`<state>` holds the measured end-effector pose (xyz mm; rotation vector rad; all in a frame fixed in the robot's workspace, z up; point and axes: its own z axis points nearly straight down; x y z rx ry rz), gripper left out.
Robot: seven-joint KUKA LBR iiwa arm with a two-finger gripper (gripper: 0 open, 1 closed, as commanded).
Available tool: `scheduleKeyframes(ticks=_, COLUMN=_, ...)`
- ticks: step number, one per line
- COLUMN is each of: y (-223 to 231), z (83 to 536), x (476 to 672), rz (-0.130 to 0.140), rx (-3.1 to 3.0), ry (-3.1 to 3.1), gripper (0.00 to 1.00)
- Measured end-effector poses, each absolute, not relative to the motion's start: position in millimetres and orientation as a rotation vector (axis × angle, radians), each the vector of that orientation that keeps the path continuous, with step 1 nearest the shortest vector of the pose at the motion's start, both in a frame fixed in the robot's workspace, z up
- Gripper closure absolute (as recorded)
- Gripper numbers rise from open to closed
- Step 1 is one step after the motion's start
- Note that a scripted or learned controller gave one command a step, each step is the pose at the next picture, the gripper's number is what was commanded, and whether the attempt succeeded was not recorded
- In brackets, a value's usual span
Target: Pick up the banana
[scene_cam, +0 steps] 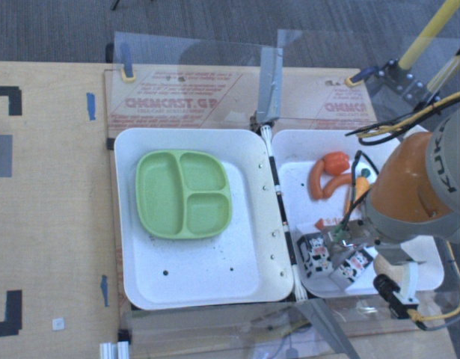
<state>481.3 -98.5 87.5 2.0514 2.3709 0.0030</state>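
Note:
My gripper (333, 260) hangs low over the front part of the right bin (289, 172), close to its front wall. Its two black-and-white fingers (314, 251) stand apart, and I see nothing between them. A short yellow-orange piece (361, 188) pokes out from behind the orange wrist band, further back in the bin. Most of it is hidden by the arm, so I cannot tell whether it is the banana. No other yellow thing lies in either bin.
An orange curved sausage-like piece (322, 181) and a red-orange chunk (336, 161) lie at the back of the right bin. A small red bit (319, 224) sits just behind the gripper. A green divided plate (183, 194) lies in the left bin (215, 275).

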Motion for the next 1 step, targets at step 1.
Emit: scheduleKeyframes(ticks=1, y=-97.0, z=87.5, x=483.4, rz=0.009, rx=2.65, ry=1.672, gripper=1.0)
